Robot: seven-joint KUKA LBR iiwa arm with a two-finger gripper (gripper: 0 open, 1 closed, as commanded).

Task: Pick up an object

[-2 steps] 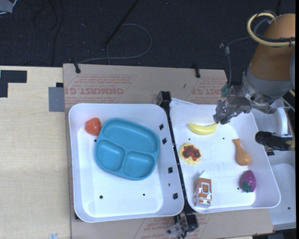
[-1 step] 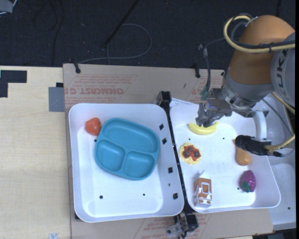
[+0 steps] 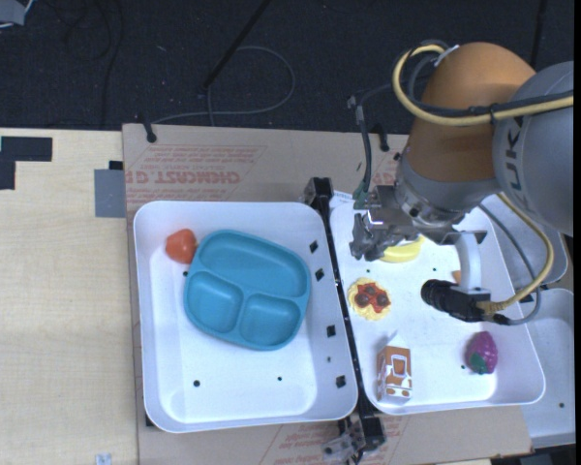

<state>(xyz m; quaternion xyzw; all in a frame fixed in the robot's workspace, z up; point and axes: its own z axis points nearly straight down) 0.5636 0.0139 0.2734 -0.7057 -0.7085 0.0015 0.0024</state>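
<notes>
While the gripper point(image 3: 370, 232) hangs low in the right bin point(image 3: 523, 376) (finger state unclear), a yellow object point(image 3: 403, 252) lies just right.

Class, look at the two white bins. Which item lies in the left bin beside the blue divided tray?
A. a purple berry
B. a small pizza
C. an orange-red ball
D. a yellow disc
C: the orange-red ball sits at the upper left edge of the blue tray in the left bin; the other three items lie in the right bin.
</notes>
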